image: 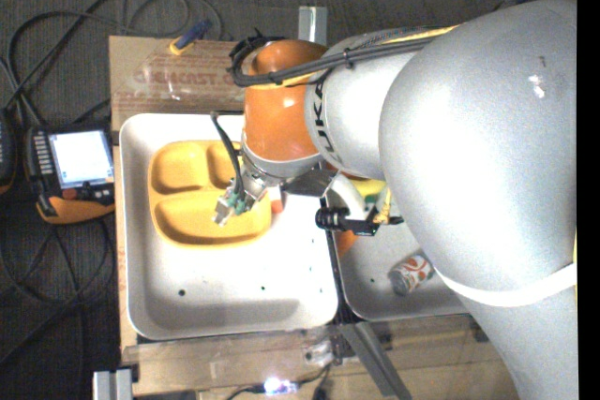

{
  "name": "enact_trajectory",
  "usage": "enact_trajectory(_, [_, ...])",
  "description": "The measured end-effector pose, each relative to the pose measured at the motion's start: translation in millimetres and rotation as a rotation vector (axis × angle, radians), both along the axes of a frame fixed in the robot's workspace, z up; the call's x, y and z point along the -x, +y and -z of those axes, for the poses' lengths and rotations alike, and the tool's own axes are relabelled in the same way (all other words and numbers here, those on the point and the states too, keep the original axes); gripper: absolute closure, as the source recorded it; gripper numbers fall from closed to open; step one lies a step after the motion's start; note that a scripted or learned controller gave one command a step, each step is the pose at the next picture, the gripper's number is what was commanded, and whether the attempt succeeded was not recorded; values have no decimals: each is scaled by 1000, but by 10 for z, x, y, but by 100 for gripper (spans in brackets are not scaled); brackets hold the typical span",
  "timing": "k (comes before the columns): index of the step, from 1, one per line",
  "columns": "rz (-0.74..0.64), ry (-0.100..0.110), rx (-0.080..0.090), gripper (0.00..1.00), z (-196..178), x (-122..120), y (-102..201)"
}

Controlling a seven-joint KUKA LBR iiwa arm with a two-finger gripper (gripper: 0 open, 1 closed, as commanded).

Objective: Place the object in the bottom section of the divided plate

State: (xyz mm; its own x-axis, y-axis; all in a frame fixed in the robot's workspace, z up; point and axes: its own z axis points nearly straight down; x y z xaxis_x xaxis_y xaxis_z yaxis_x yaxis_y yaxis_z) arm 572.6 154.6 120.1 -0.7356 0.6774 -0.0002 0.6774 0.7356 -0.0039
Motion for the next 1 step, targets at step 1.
enact_trajectory(1, [133, -3, 0, 100, -941, -237, 34])
